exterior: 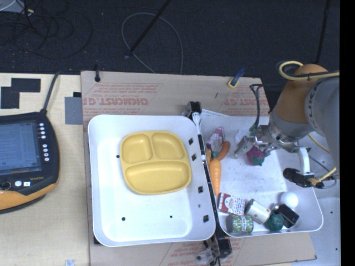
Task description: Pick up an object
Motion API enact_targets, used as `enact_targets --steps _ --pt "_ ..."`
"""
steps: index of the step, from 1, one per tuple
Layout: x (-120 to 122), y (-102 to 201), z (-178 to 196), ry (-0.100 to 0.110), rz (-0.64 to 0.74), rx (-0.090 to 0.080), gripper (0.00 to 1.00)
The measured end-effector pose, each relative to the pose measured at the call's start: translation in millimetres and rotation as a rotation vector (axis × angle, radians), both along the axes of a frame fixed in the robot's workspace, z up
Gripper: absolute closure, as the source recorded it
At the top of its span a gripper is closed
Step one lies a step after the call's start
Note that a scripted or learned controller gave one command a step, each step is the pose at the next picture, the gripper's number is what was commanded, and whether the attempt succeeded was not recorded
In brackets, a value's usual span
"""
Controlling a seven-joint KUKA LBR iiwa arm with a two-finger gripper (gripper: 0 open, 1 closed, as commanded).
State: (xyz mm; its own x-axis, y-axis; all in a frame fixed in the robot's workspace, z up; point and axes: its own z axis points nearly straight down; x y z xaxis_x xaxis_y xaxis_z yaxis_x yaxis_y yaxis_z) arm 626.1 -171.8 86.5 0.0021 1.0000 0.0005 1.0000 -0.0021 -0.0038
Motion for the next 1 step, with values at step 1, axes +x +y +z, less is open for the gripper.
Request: enact_targets --steps 1 --pt "0.3 -0.5 9.8 0.001 -0.002 0.003 1.0"
